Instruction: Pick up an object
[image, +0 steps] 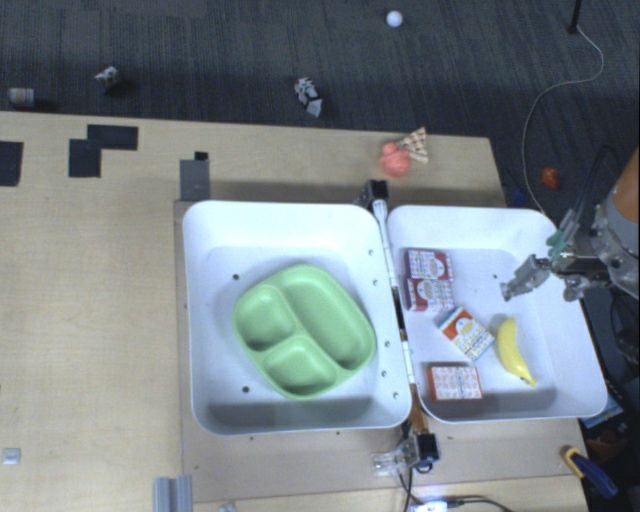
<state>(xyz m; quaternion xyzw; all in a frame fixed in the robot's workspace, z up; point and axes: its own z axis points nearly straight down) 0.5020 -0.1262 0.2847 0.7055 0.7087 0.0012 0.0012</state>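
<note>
The right bin (575, 395) holds a yellow banana (516, 351) and several small red-and-white boxes. Two boxes (428, 278) lie against the bin's left wall. One box (466, 333) lies tilted just left of the banana, and another (454, 381) sits by the front wall. My gripper (540, 290) hangs over the right half of this bin, above and slightly behind the banana. Its fingers are spread open with nothing between them. The grey arm comes in from the right edge.
The left bin (205, 300) holds a green divided plate (303, 328). A pink object (398, 158) lies on the bench behind the bins. Black patches (100, 148) mark the bench at far left. Cables (420, 455) run along the front edge.
</note>
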